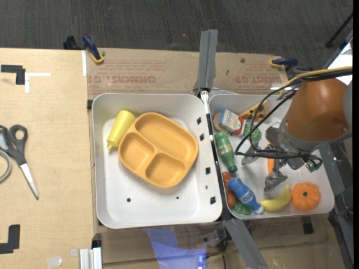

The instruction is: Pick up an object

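Note:
My gripper (275,181) hangs low inside the right bin (256,172), under the arm's orange band (315,112). Just below it lies a yellow banana (277,201), with an orange pumpkin (305,196) to the right of that. A blue bottle (244,192) lies to the gripper's left, and a green bottle (225,149) sits farther up along the bin's left wall. A small carton (230,119) is at the bin's back. An orange piece (270,165) shows partly behind the gripper. Nothing is visibly held.
The left bin (101,167) holds a yellow divided plate (158,149) and a yellow bottle (119,129). Scissors (19,156) lie on the wooden bench at far left. Blue clamps (92,48) pin the cardboard behind the bins. Cables loop around the wrist.

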### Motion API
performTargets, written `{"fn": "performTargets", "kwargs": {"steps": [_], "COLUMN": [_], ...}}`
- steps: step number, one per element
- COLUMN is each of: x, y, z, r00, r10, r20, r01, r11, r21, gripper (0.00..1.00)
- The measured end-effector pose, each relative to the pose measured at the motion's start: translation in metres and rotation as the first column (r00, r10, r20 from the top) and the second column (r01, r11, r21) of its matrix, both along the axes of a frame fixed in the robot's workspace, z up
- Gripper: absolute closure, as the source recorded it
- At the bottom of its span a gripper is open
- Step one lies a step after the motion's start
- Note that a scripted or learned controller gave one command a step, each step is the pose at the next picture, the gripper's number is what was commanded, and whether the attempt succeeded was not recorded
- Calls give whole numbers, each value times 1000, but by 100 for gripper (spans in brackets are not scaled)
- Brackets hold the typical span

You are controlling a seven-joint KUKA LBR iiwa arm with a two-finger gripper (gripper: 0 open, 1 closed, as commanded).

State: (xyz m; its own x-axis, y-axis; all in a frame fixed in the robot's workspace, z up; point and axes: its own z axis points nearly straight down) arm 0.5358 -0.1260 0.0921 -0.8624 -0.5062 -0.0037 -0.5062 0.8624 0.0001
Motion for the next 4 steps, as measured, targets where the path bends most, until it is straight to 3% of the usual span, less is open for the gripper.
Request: {"fn": "performTargets", "kwargs": {"steps": [1, 3, 4], "x": [1, 4, 10], "y": [1, 3, 25], "z": [10, 28, 43], "r00": [1000, 1000, 995], "r10": [-2, -6, 98], "r20": [4, 11, 1], "r01": [2, 6, -98], "r11": [1000, 1000, 995], "r21": [1, 4, -1], "gripper": [100, 100, 100]}}
